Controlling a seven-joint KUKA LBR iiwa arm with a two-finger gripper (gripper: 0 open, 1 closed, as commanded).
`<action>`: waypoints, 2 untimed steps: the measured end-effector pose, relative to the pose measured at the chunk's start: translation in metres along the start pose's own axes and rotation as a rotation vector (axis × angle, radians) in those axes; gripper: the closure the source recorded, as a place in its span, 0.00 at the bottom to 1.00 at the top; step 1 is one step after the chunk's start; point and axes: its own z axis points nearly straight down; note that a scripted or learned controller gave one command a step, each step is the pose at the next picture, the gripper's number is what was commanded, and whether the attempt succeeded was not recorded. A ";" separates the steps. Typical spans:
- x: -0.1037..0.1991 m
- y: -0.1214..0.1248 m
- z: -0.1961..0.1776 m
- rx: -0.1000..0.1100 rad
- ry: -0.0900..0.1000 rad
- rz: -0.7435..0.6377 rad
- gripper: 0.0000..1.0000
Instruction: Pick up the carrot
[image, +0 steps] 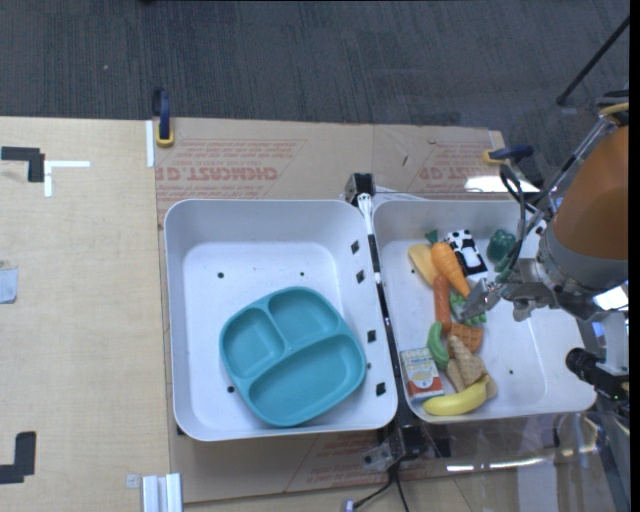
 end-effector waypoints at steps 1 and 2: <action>-0.031 0.090 0.099 -0.012 -0.009 -0.167 0.00; 0.007 0.117 0.123 -0.002 0.000 0.234 0.00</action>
